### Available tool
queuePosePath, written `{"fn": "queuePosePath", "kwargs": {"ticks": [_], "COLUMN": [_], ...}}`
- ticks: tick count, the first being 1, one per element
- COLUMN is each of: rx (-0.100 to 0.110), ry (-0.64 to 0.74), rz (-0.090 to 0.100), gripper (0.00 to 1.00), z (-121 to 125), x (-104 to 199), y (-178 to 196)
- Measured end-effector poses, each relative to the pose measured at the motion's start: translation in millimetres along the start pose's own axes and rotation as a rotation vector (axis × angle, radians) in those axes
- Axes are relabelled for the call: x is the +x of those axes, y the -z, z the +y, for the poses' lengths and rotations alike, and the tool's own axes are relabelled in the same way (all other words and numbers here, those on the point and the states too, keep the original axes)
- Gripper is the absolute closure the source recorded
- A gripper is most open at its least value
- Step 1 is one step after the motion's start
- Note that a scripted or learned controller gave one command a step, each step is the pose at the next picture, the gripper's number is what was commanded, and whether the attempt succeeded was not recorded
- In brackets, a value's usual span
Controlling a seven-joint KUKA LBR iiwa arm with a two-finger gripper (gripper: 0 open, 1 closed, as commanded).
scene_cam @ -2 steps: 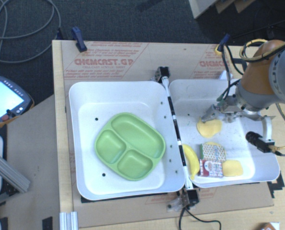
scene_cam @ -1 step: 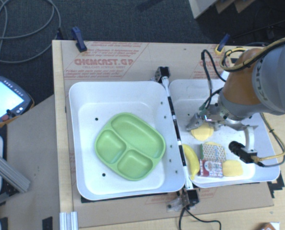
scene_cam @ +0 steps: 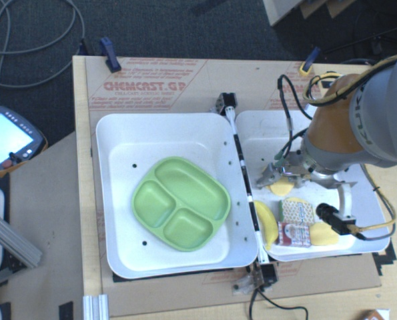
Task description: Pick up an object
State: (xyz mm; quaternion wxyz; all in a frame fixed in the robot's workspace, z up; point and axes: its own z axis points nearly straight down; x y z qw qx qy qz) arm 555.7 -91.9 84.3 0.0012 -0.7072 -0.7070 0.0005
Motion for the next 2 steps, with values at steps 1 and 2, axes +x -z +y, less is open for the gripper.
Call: {"fn": "queuePosePath", "kwargs": {"ticks": [1, 2], "rx": [-0.001, -0.003], "ry": [-0.001, 0.001], "rz": [0.000, -0.001], "gripper": [1.00, 1.00], "z": [0.2, -38.8], "x": [-0.1, 60.8], "y": [9.8, 100.1]}}
